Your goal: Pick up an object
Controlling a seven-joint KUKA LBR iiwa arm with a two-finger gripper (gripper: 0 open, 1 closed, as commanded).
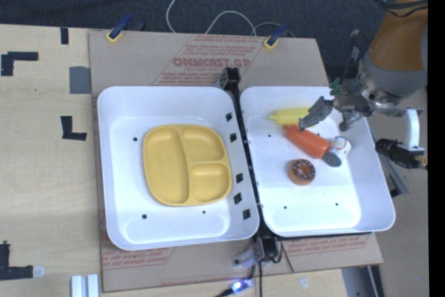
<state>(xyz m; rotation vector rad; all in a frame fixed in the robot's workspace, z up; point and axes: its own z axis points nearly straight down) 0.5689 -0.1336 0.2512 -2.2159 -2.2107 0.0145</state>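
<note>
Gripper (331, 115) poised over the right bin (368, 209) near its far edge, jaws spread wide and holding nothing. Directly beneath: orange carrot (306, 140) beside a yellow banana (287, 115), with a brown donut (302, 171) closer to the bin's middle. Nothing grasped or lifted yet; descent, closing and lifting all still to come.

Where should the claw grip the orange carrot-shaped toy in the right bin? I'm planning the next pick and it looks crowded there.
Grip the orange toy across its middle, from above. It lies flat, slanting from upper left to lower right, so its long sides are free. The yellow toy crowds its upper end, and the donut lies just below.
</note>
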